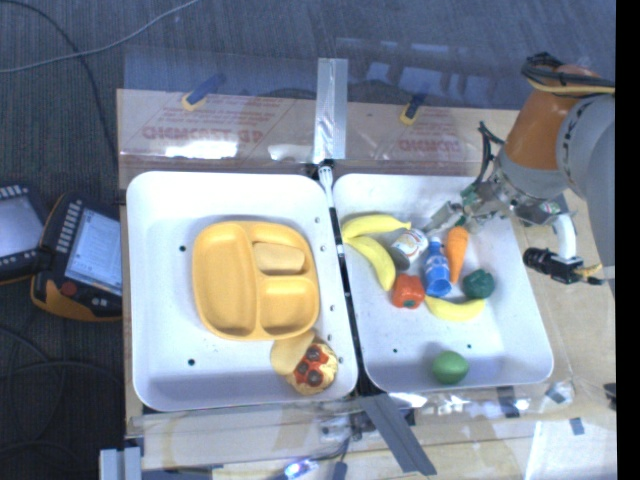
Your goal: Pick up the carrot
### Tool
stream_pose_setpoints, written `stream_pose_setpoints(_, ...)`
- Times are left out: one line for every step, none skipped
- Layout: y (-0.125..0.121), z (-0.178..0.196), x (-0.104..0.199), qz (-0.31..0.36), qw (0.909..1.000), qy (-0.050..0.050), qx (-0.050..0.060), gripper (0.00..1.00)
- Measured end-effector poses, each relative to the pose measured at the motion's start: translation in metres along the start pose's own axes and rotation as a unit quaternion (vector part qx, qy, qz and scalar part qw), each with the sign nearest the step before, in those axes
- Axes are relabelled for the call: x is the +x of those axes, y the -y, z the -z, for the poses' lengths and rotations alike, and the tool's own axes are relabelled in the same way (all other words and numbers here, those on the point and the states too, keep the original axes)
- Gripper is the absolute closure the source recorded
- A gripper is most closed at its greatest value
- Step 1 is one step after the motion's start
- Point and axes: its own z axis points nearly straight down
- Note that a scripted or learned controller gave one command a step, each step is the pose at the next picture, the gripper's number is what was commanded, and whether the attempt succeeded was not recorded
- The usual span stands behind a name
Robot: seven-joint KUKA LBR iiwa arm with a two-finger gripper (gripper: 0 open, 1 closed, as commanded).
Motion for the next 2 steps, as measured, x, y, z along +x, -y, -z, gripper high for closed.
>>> stream_pose_setpoints(0.000, 0.008, 0.000, 0.001, 1.0000, 0.001, 0.001, 1.00)
stream_pose_setpoints(-0.029, 0.096, 0.032, 0.047, 0.9989, 0.002, 0.003, 1.00)
